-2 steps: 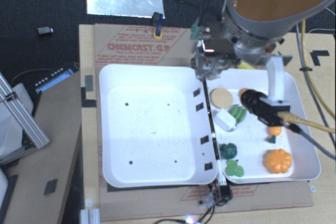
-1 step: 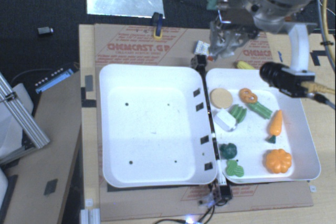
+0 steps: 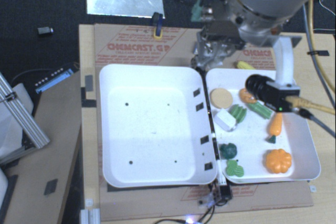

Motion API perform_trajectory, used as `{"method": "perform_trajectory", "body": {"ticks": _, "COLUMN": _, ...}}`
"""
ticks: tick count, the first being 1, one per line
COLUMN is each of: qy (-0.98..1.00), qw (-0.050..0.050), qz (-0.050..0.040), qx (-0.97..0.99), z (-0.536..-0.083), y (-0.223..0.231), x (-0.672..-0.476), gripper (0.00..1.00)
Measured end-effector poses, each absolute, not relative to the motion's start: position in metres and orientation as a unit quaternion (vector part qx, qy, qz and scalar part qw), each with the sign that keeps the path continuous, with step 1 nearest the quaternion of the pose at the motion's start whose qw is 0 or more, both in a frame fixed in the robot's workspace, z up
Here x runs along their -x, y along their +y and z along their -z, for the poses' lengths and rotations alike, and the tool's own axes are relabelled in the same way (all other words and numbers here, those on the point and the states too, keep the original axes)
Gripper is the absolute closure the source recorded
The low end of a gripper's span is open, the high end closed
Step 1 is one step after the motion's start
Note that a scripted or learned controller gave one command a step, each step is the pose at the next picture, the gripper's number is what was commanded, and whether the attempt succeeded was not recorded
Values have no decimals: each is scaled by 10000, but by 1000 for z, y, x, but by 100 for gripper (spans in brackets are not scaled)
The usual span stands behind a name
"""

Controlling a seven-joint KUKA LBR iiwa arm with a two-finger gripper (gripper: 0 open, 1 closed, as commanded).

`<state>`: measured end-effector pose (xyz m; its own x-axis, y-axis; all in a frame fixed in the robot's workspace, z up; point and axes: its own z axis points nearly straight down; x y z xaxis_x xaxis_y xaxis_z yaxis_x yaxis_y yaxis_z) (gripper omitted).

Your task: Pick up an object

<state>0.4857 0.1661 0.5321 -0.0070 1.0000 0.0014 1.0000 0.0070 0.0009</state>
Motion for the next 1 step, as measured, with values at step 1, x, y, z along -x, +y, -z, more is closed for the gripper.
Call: {"method": "perform_trajectory", "body": {"ticks": 1, "qy": -7093, "qw": 3, "qz": 0, "qx": 7049, "z": -509, "y": 192, "x": -486, "gripper": 100}}
